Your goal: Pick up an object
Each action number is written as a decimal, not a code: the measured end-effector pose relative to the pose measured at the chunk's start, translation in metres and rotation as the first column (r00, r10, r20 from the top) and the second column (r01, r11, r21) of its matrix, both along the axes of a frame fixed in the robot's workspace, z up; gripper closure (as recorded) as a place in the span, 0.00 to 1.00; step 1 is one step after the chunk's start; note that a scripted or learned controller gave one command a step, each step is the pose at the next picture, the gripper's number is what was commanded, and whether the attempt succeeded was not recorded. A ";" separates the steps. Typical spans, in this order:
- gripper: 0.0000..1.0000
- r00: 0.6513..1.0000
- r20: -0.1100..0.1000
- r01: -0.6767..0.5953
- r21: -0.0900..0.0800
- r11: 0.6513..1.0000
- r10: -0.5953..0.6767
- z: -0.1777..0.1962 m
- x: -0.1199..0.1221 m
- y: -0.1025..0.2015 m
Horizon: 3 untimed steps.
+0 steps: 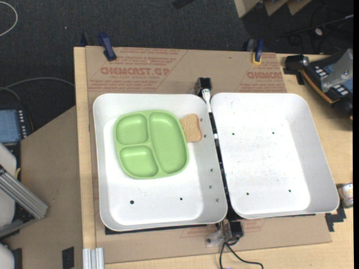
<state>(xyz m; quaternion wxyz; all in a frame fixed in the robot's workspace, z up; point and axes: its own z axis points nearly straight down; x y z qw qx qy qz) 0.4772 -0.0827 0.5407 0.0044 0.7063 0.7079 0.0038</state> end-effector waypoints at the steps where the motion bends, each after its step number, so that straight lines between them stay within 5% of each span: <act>1: 0.00 1.000 -0.012 -0.016 0.003 1.000 0.016 -0.006 0.002 0.151; 2: 0.00 1.000 -0.009 -0.015 0.005 1.000 0.015 -0.006 0.000 0.313; 3: 1.00 1.000 -0.006 0.000 0.004 1.000 0.000 0.006 0.002 0.305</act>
